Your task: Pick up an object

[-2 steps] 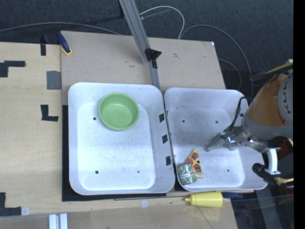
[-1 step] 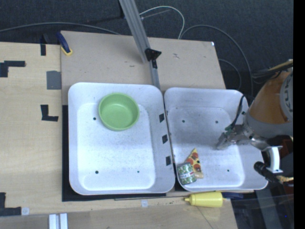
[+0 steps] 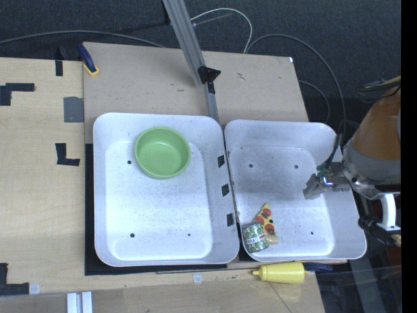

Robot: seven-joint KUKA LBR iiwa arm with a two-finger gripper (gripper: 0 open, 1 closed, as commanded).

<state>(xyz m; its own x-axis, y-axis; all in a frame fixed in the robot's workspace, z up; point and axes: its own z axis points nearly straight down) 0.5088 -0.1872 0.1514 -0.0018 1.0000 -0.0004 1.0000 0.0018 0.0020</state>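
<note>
I'm seeing a small can [image 3: 255,237] lying on its side at the right bin's [image 3: 280,135] near-left corner, long axis running left-right, with a pizza-slice toy [image 3: 264,217] touching its upper right. The green bowl [image 3: 162,152] is sitting in the left bin [image 3: 111,194]. The gripper [image 3: 315,188] is hovering by the right bin's right edge; whether its claw is clenched I cannot tell. A yellow bottle [image 3: 281,272] is lying just outside the near rim.

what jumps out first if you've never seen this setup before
The bright green bowl stands out most, sitting near the far end of the left bin. Next comes the colourful clutter in the right bin's near-left corner: a can beside a pizza slice toy, with the gripper over that bin's right side.
</note>
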